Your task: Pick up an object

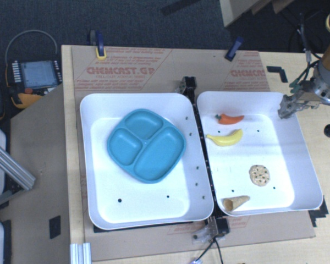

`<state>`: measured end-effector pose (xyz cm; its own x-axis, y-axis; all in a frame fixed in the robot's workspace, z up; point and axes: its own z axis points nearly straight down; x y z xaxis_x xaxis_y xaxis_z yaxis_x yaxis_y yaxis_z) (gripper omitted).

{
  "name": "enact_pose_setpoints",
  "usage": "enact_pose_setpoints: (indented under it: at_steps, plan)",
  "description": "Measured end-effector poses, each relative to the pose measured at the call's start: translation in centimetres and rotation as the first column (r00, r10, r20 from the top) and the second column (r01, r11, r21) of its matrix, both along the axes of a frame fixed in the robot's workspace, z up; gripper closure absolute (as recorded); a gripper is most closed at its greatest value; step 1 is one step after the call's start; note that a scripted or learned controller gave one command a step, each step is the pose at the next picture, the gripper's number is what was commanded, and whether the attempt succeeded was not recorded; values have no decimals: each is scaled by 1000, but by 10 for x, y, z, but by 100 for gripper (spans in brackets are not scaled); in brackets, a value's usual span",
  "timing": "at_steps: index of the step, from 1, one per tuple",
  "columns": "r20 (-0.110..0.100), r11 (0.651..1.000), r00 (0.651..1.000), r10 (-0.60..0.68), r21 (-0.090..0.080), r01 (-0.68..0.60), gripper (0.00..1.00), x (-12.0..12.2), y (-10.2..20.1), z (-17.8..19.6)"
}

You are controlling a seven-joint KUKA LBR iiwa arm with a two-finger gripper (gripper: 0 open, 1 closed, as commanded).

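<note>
Hovering at the right bin's [311,164] far right rim, the gripper [287,108], fingers' spread unreadable, could take the light, smooth banana [225,138] across its middle.

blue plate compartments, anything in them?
Empty. The blue divided plate in the left bin shows bare blue in all three compartments.

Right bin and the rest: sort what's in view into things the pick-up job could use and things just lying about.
For the job:
gripper, at the right bin's upper right rim
carrot
banana
cookie
cone

Lying about:
blue plate in the left bin
pendant off the bench, upper left
</note>
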<state>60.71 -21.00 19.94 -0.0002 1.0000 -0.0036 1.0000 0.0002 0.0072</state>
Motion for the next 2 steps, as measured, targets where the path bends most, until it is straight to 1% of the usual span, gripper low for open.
enact_pose_setpoints:
  at_steps: [1, 2]
  plan:
    - [1, 1000, 1000, 1, 0, -1, 100, 1, -1, 48]
    - [-8, 1000, 1000, 4, 5, -4, 100, -6, 44, 52]
